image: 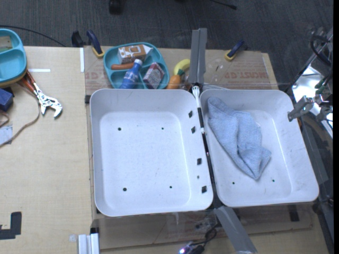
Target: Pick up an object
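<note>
The gripper [308, 109] sits at the right edge of the worktop, just outside the far right corner of the right bin [296, 163]. Only pale metal parts of it are visible against cables and glare, and I cannot tell whether it is apart or together. Nothing is seen in its grasp.

The nearest object is a grey-blue cloth [238, 139] lying crumpled in the right bin. It runs from the bin's far left corner diagonally toward the middle of the floor, well apart from the gripper.

The left bin [98, 142] lies just beside the right one, their rims meeting along the middle. A grey post [198, 52] stands at the far end of that seam.

Behind the left bin, along the worktop's far edge, rests a teal divided tray [110, 63]. It holds a blue bottle [130, 74], a small box [132, 52] and a dark packet [152, 76]. Just beside the tray's right end lie a banana [181, 66] and an orange carrot-like piece [175, 82].

Two blue-and-yellow clamps [95, 44] grip the far edge.

On the left part of the worktop lie an adjustable wrench [47, 105] and, at the left edge, a teal bowl [10, 54].
</note>
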Controlling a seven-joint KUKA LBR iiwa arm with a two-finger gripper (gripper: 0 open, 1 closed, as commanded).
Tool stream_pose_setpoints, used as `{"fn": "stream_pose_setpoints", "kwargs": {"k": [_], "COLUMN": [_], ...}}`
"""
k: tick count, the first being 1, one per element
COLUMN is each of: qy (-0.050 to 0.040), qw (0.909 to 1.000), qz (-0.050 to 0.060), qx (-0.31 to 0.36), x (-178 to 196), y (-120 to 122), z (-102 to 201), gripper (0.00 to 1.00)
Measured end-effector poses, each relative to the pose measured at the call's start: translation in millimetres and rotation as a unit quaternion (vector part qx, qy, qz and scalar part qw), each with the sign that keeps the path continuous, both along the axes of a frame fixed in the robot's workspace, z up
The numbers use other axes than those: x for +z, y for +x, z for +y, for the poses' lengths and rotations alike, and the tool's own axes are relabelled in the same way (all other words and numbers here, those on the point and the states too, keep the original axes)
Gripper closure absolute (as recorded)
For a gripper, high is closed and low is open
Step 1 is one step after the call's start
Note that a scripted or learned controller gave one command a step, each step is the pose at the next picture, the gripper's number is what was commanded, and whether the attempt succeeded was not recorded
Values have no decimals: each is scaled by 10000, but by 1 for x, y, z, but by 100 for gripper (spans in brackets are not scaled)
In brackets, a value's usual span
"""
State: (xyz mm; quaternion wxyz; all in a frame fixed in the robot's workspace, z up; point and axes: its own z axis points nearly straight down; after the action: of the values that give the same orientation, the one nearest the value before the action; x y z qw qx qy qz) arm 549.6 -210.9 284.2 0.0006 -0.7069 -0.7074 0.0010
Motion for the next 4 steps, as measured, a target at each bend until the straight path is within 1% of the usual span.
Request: {"fn": "stream_pose_setpoints", "kwargs": {"k": [1,2,3,4], "qy": [4,-1,-5,-4], "qw": [9960,9969,9970,9970], "qz": [-11,-16,-21,-20], "qx": [897,783,773,774], "x": [-189,-150,-141,-141], "y": [-39,-20,-19,-19], "z": [3,-12,-12,-12], "gripper": [0,0,100,0]}}
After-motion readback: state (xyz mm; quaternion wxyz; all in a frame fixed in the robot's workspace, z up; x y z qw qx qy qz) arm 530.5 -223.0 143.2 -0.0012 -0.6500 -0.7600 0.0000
